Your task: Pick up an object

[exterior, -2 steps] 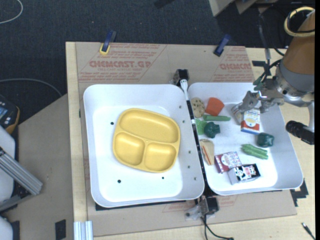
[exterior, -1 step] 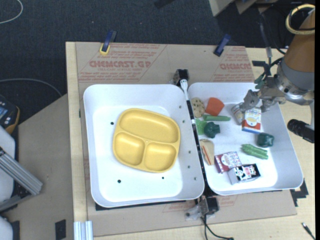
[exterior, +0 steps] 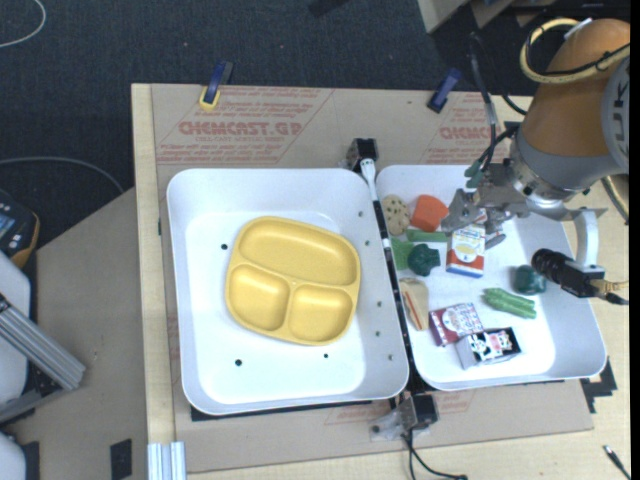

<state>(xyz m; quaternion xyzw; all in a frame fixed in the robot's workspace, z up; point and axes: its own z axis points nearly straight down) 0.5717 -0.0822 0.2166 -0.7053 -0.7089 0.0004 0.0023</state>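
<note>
Hovering over the right bin (exterior: 570,353), the gripper (exterior: 478,218) sits just above a small red-and-white carton (exterior: 466,251); whether it holds the carton cannot be told. An orange piece (exterior: 431,211) lies just beside. The arm (exterior: 575,98) reaches in from the right, wrist angled downward

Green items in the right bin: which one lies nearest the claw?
The green broccoli-like piece, beside the small carton, is closest to the claw. The long green pod and the dark green lump lie farther toward the bin's front right.
</note>
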